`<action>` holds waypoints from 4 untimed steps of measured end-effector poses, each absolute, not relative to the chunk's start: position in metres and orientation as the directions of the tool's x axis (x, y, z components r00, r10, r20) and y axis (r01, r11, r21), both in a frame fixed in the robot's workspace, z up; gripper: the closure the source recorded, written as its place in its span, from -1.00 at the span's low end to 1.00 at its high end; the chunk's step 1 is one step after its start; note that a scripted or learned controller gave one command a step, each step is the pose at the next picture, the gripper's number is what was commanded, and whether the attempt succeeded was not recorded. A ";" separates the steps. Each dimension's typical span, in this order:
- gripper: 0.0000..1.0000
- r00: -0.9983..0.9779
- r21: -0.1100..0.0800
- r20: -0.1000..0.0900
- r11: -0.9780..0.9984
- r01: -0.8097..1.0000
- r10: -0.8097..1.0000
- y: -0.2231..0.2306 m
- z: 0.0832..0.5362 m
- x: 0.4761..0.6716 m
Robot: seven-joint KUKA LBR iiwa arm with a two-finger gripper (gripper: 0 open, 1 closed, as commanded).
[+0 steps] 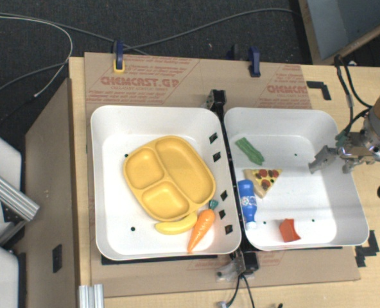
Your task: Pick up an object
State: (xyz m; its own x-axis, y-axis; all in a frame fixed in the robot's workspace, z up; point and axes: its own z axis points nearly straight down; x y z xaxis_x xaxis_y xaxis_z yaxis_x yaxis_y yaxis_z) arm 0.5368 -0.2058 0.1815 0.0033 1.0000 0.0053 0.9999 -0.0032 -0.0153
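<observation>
- Cardboard (177, 76) is lying under both bins, carrying red print reading "CHEMCAST GP" behind the left bin and again, fainter, behind the right one.
- Two clamps are pinning the cardboard's far edge: a yellow clamp (119, 59) and a blue clamp (255, 63).
- Left bin (106, 172) is holding a yellow tray (169, 175) with three compartments; a banana (175, 225) is lying against the tray's near edge, touching a carrot (201, 228) just to its right.
- Right bin (344, 217) is holding a green piece (249, 150) near the far left, a pizza slice (263, 179) below it, a blue bottle (246, 203) along the left wall, and a red block (289, 230) near the front.
- Bottle label is too small to read.
- Gripper (321, 160) is hanging over the right bin's right side, well apart from every item; nothing is sitting between its fingers.
- Cannot tell whether the gripper is spread or pressed together.
</observation>
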 end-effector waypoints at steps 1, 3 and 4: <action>-1.00 -0.001 -0.001 0.001 0.001 1.000 1.000 -0.205 0.189 0.540; -1.00 -0.001 -0.004 0.002 0.001 1.000 1.000 -0.199 0.086 0.550; 1.00 -0.001 0.000 0.002 0.001 1.000 1.000 -0.199 0.099 0.551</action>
